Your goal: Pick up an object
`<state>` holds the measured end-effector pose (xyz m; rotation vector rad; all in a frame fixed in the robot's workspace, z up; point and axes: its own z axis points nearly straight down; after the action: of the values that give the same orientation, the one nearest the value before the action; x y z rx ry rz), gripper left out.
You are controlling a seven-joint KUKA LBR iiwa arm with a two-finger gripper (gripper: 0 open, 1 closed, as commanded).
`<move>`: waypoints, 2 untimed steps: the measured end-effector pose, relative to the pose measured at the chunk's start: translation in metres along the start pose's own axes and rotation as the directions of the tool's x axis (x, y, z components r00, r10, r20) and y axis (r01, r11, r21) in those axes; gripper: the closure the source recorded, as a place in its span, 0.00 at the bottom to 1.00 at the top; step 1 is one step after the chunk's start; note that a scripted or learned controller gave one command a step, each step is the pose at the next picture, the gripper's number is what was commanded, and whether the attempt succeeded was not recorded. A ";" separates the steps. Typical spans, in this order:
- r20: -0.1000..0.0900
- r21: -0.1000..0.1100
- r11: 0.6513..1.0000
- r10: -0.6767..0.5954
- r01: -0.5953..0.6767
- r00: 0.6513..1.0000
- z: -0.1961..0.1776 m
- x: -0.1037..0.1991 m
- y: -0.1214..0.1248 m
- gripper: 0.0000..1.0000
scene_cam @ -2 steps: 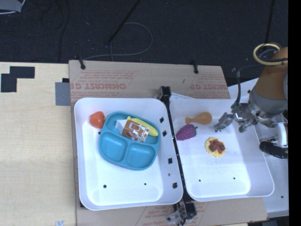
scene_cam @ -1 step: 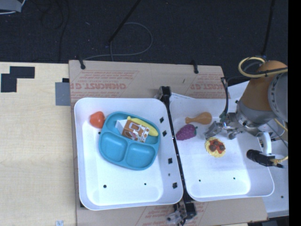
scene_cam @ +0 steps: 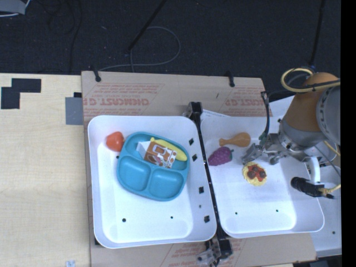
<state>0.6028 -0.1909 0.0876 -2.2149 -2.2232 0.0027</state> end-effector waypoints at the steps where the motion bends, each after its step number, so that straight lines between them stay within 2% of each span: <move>1: 0.000 0.001 1.000 0.000 0.000 1.000 -0.010 -0.001 0.000 1.00; 2: 0.002 -0.005 1.000 0.003 -0.003 1.000 -0.061 -0.010 -0.001 1.00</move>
<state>0.6017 -0.2010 0.1489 -2.2226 -2.2232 -0.0009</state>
